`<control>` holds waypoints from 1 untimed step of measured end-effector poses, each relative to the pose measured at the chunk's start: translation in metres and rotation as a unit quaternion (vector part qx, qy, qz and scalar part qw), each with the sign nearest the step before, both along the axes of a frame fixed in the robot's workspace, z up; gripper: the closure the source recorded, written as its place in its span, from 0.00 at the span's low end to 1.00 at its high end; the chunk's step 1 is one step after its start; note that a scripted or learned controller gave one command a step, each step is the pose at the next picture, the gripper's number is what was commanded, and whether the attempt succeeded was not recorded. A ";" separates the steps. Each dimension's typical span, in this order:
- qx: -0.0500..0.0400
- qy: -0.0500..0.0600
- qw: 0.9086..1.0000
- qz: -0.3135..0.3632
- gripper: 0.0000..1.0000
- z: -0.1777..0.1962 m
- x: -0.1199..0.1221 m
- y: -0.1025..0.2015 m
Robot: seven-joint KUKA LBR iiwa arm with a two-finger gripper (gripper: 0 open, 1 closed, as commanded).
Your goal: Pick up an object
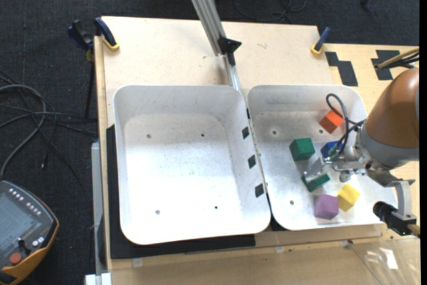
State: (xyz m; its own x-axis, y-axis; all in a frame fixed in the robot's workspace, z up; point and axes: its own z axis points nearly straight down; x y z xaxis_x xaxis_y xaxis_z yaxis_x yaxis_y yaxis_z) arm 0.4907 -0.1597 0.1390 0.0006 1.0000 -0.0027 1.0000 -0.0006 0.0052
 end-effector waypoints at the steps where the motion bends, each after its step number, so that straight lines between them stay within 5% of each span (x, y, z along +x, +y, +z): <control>1: 0.001 0.000 1.000 0.004 0.00 -0.044 0.063 0.041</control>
